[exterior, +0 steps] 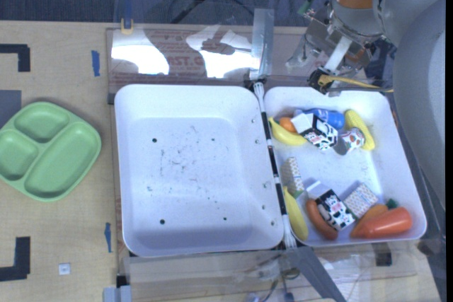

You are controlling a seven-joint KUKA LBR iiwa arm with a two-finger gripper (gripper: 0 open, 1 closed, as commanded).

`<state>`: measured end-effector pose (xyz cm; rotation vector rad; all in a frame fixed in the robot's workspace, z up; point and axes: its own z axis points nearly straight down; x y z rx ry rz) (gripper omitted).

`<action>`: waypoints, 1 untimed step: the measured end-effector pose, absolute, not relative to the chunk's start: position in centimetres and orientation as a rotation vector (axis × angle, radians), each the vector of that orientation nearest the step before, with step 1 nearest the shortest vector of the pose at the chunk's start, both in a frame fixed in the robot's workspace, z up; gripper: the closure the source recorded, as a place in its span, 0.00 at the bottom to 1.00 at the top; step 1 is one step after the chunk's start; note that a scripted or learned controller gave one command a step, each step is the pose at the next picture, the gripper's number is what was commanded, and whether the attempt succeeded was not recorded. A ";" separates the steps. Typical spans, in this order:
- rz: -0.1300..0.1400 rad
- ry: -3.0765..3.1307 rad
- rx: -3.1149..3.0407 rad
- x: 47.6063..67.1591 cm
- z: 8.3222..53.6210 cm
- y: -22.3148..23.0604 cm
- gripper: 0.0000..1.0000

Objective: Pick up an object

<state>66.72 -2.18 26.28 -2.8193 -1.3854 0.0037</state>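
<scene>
The right bin (400,173) holds a jumble of small things. At its back lie a yellow banana (285,132), a blue piece (330,117), a black-and-white patterned block (323,136) and a second banana (360,129). Near the front are an orange carrot (383,221), another black-and-white cube (333,210), a pale patterned block (360,199) and a third banana (296,213). My gripper (316,59) hangs above the back rim of the right bin, apart from all of these things.
The left bin (191,166) stands beside the right one, divided from it by a shared rim. A green divided plate (47,150) lies on the bench at the far left. A clear panel (184,49) rises behind the left bin.
</scene>
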 end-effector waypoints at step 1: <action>0.001 -1.348 -2.839 64.4 30.4 -9.3 0.00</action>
